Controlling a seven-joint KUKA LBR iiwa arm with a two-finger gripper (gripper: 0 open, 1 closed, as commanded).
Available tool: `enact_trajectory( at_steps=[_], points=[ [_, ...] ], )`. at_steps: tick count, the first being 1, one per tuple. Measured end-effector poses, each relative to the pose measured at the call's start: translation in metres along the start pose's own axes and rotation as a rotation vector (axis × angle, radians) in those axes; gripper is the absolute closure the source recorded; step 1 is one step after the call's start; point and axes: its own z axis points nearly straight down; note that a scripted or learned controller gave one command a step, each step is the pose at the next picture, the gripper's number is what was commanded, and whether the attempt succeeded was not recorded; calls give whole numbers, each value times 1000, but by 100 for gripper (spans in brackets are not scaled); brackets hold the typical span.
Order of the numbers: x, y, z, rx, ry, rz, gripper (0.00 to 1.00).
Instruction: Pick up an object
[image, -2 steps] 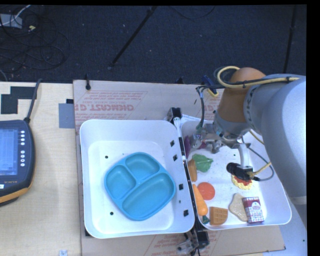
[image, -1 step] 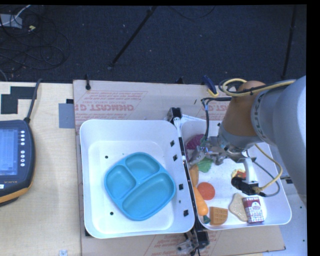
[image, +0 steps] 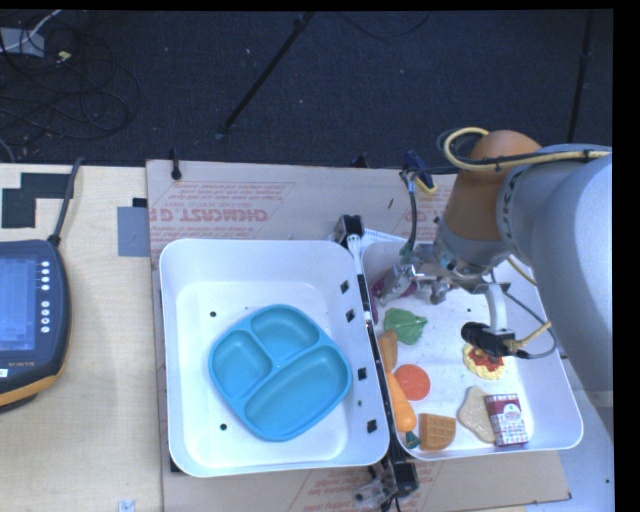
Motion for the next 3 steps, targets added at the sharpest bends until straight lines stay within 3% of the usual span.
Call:
enact_trajectory(
  at_steps=[1,3],
  points=[
    [9,-45,9,1,0,7,0],
    [8,-1,9,3,-1,2,0]
  ],
)
